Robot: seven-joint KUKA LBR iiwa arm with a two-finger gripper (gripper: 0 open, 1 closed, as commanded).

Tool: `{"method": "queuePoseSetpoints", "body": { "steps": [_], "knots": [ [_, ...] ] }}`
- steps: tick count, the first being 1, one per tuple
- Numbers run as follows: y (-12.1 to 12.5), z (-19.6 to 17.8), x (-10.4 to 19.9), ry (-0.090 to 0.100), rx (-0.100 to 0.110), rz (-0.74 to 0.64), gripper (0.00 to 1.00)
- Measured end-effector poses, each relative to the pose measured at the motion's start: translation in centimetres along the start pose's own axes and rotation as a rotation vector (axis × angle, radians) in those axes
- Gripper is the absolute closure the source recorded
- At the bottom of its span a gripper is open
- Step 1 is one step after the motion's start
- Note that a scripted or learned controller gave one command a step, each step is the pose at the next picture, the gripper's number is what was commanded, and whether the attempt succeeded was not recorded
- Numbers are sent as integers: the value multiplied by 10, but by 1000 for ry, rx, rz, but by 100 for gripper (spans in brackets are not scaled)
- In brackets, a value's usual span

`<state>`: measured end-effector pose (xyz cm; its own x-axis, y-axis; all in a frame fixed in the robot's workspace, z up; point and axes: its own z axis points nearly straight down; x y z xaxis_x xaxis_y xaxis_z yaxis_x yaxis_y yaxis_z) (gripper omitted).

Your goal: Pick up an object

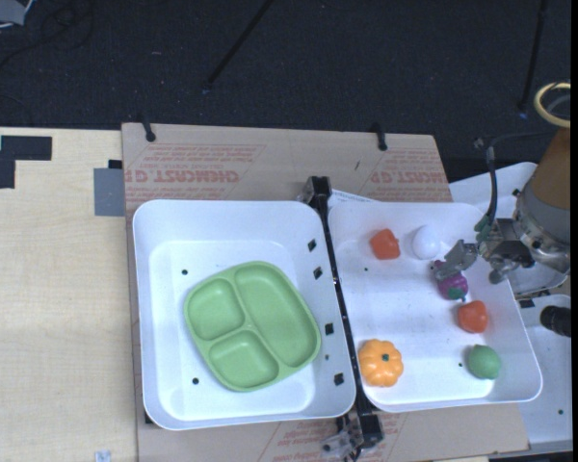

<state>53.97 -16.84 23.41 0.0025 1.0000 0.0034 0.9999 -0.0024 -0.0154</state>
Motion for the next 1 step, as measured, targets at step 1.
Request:
{"method": "queuePoseSetpoints", "body": {
  "steps": [1],
  "knots": [
    [2,-7,0,-2,-12,-2,0]
  ]
}}
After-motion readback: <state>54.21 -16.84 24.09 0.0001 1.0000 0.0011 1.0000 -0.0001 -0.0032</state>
